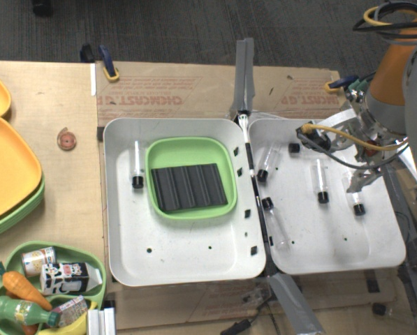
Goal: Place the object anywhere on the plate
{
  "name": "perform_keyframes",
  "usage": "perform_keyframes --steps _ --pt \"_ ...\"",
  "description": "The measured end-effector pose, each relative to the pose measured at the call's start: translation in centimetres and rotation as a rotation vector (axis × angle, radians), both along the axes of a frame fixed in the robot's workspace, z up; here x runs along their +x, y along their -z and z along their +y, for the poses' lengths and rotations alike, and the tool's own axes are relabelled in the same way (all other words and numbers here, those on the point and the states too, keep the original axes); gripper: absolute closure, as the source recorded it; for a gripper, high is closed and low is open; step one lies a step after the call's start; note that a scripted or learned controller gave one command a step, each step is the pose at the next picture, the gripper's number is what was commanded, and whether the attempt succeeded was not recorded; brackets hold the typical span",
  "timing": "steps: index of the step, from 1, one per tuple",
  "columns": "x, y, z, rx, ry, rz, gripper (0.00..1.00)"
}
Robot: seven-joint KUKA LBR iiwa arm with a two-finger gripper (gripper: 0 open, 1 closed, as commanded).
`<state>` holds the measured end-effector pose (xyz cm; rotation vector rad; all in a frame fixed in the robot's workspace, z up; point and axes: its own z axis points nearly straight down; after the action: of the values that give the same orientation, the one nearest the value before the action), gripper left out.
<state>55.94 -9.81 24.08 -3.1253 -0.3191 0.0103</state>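
A green square plate [154,160] lies in the left white bin [124,246]. A dark grey ridged slab [192,187] rests flat on it, covering most of its floor. My gripper [360,181] hangs low over the right side of the right bin [334,253], with cables looped around the wrist. Directly under it lies a clear tube with a black cap [357,202]. It is far from the plate, across the divider between the bins.
More capped clear tubes lie in the right bin [320,181] [265,165] [272,215], and one in the left bin [137,166]. A loose black cap [294,147] sits near the wrist cables. Yellow plates [5,169] and a bowl of toy food [44,288] stand at the far left.
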Motion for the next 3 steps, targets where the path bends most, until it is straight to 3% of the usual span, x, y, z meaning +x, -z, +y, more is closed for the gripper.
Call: perform_keyframes --steps 1,3 --pt "-1.77 2.50 -2.50 0.001 -0.002 0.000 0.00" --pt "-1.77 2.50 -2.48 0.001 -0.002 0.000 0.00"
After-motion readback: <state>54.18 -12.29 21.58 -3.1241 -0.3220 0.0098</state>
